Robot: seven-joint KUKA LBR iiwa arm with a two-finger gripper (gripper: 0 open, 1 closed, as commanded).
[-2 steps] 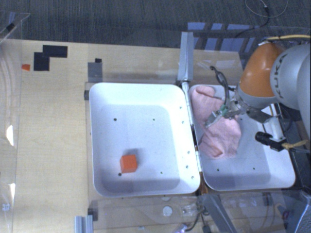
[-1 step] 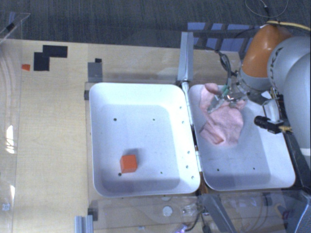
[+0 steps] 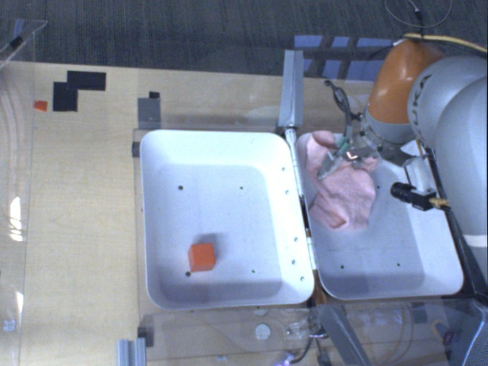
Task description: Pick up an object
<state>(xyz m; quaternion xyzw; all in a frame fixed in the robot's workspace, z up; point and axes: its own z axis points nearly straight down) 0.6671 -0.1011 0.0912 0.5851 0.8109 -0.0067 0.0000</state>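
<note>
A crumpled pink cloth (image 3: 343,189) lies in the upper left part of the right bin (image 3: 396,273). My gripper (image 3: 332,165) is low over the cloth's top edge, near the bin's far left corner, and its tip lies against the fabric. The grey arm with its orange band (image 3: 396,82) reaches in from the upper right. A small orange cube (image 3: 202,257) rests on the floor of the left bin (image 3: 221,158), toward its near left side and well away from the gripper.
A metal divider post (image 3: 290,90) stands between the bins at the back. A black cable fitting (image 3: 412,194) hangs off the arm above the right bin. Black markers (image 3: 76,88) lie on the wooden bench at far left.
</note>
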